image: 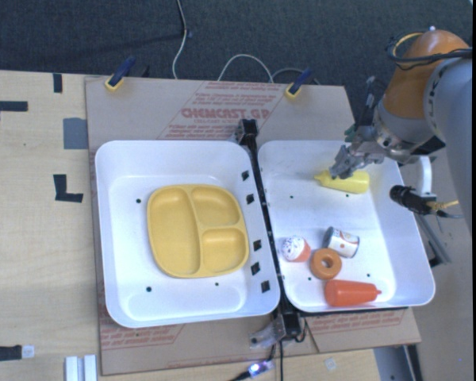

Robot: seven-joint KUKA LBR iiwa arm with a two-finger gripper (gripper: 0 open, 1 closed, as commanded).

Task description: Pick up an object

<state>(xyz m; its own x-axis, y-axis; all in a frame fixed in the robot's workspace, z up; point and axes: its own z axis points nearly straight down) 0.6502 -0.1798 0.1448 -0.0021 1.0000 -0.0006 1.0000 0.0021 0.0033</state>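
A yellow wedge-shaped object (345, 182) lies in the upper part of the right bin (404, 276), near its far wall, and the end effector (345, 163) sits right over its upper left part, close enough that the two look to be touching; whether it is apart, together or clamped on the wedge cannot be told from this slanted view. The grey arm (452, 94), with its orange band (423, 46) above the wrist, reaches in from the right edge over that bin's far right corner. Nearer the front of the same bin lie four more things: a small white and orange ball-like toy (293, 249), a small white can on its side (343, 243) just to its right, a brown ring like a doughnut (327, 263) just below the can, and an orange carrot-shaped piece (351, 293) close to the front wall. The left bin (119, 236) holds a yellow divided plate (197, 230) with three compartments, lying flat near its middle. Both bins rest side by side on a sheet of cardboard (214, 109) on the bench (32, 213).
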